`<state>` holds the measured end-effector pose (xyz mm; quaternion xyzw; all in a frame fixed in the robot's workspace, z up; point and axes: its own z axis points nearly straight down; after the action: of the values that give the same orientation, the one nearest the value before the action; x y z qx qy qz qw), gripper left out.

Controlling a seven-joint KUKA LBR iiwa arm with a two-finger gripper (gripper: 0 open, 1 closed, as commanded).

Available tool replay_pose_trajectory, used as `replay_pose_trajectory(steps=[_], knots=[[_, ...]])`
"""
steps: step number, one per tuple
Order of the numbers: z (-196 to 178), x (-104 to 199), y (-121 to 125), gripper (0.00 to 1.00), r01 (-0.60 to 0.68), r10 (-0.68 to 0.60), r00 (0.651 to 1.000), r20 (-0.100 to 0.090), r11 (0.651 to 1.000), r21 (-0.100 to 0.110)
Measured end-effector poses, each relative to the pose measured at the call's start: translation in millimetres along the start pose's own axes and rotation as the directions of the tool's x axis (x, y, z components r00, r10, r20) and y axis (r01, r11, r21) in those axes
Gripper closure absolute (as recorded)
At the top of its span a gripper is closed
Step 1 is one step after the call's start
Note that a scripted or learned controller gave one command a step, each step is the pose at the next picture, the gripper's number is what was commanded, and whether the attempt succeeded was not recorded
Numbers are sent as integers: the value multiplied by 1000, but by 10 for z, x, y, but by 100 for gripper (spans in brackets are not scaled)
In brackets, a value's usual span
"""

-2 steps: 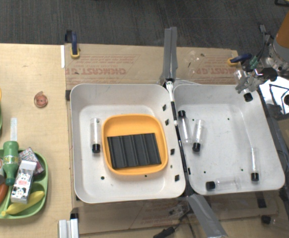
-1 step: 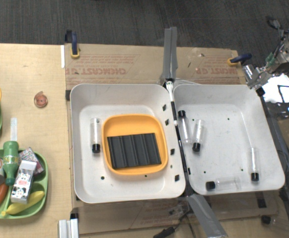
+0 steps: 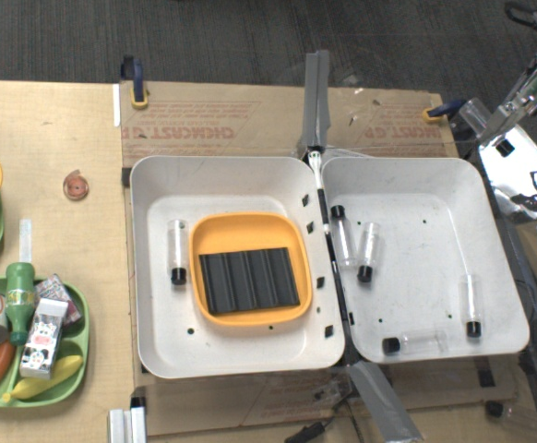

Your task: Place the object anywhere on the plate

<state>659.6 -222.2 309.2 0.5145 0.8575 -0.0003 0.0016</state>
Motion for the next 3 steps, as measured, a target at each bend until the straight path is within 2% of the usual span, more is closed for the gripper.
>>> replay_pose_trajectory(steps=[1,2,3], knots=[[-1,0,0,0,0,0,1000,0,1000,0],[329,1,-1,0,257,-257,966,-1,966,0],[398,17,-28,0,430,-430,903,0,903,-1]])
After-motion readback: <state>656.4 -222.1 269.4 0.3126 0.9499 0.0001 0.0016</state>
